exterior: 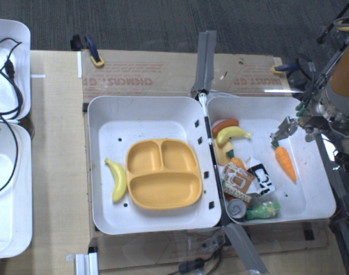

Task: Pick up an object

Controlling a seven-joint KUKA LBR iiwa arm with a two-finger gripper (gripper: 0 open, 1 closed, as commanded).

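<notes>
My gripper (283, 129) hangs over the right part of the right bin (312, 208), just above the green top of an orange carrot (285, 163) that lies on the bin floor. Nothing shows held in it. Further left in that bin a yellow banana (232, 133) lies against a red-orange piece (224, 124). Below them are a brown patterned packet (238, 181), a black-and-white item (262, 179), a small tin can (236, 209) and a green object (263, 211).
The left bin (100, 153) holds a yellow divided plate (163, 173) and a second banana (118, 180). A grey divider post (205, 62) stands behind the bins. White equipment with black cables (5, 96) is at far left.
</notes>
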